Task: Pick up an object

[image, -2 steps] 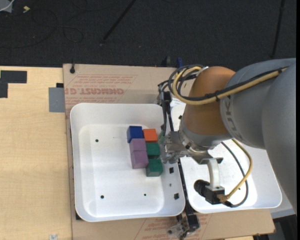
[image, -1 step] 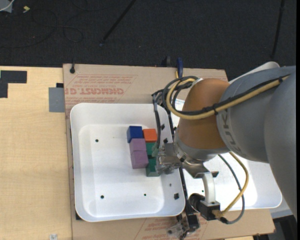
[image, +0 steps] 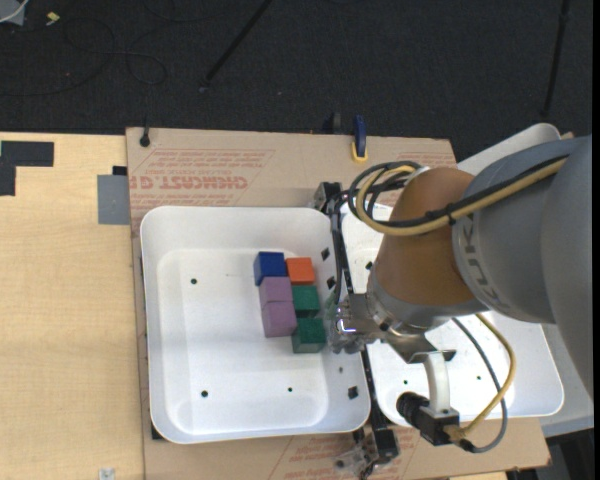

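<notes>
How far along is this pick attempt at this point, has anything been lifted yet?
Done: the arm has reached over the divider, its wrist at the left bin's right edge. In hand: nothing visibly. The blue, orange, purple and green blocks all lie clustered on the bin floor. Left: closing on a block and lifting it; the lowest green block sits nearest the wrist.

blocks (image: 288,303) clustered in left bin (image: 180,368), near its right wall.
</notes>
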